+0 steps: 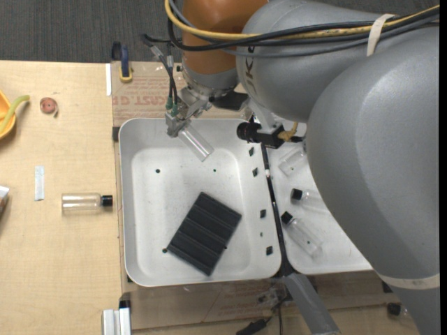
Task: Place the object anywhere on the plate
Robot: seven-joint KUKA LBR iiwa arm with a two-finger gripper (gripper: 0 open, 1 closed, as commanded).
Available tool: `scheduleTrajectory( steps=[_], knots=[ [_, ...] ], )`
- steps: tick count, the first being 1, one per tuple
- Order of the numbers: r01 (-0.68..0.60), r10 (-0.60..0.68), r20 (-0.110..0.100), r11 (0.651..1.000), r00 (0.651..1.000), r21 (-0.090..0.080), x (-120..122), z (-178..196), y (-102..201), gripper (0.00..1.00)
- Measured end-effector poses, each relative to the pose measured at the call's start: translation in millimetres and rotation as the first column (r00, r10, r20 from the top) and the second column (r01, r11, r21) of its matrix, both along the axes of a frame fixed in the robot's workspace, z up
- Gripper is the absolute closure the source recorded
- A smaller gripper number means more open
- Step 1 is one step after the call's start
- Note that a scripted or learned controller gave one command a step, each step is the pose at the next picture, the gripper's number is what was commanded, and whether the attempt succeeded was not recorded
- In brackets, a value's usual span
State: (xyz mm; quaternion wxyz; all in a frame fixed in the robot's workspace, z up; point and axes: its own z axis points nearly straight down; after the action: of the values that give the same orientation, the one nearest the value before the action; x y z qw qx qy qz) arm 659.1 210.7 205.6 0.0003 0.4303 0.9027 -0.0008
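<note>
A black ribbed rectangular plate (204,232) lies at a slant on the floor of the left white bin (140,187), toward its front. My gripper (177,123) hangs over the bin's back edge, up and to the left of the plate. A small clear plastic vial (195,145) slants down and to the right from the fingertips, and its upper end sits between them. The vial is well apart from the plate.
The right bin (328,260) holds several small clear bottles with black caps (302,232), and the arm's bulk covers much of it. On the wooden bench to the left lie a clear bottle (84,201), a red disc (47,105) and a yellow-orange object (5,115).
</note>
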Motion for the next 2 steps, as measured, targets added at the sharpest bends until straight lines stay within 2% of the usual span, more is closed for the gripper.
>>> scheduleTrajectory(
  steps=[1,2],
  knots=[
    [-0.083,0.083,0.001,0.997,0.997,0.0,-8.6,168.0,-42.3,1.0],
    [-0.007,0.007,-0.002,1.0,1.0,0.0,-75.0,-6.5,-10.5,1.0]
  ],
)
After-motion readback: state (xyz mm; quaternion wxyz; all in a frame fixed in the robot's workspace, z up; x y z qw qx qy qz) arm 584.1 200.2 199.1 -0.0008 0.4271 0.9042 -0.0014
